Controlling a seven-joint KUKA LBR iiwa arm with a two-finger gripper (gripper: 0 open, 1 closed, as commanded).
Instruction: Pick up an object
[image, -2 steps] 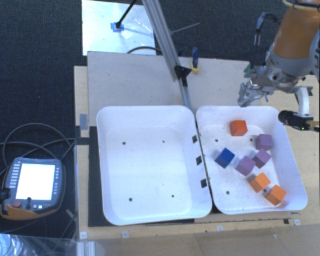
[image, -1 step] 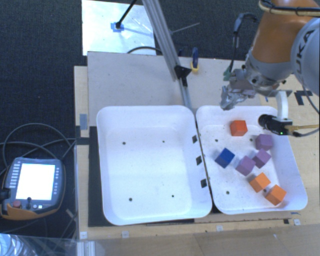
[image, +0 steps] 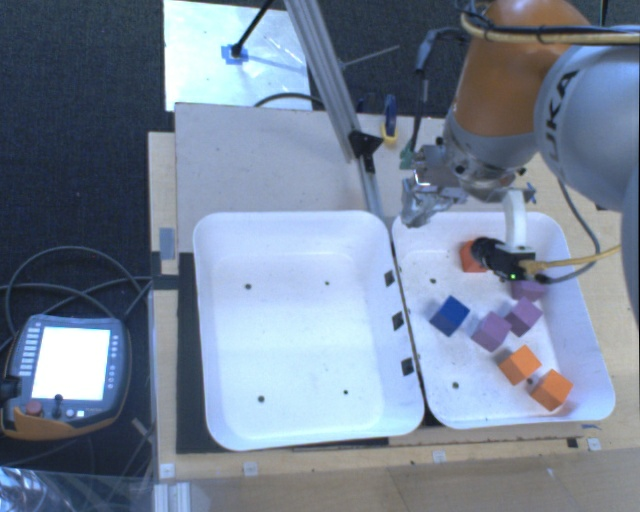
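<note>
The right bin (image: 590, 400) holds several small blocks. A blue cube (image: 450, 316) lies near its middle, with two purple cubes (image: 490, 331) (image: 524, 316) just right of it and a third purple one (image: 528, 290) partly hidden above them. Two orange blocks (image: 519, 364) (image: 551, 389) sit toward the front right, and another orange block (image: 470, 256) lies near the back. My gripper (image: 426, 205) hangs over the bin's back left corner, above and left of all the blocks, and nothing shows in it.
The left white bin (image: 215, 240) stands beside the right one, sharing a divider edge (image: 400, 320). A slanted metal pole (image: 335, 80) crosses behind the bins. A teach pendant (image: 65, 375) with cables lies off the bench at left.
</note>
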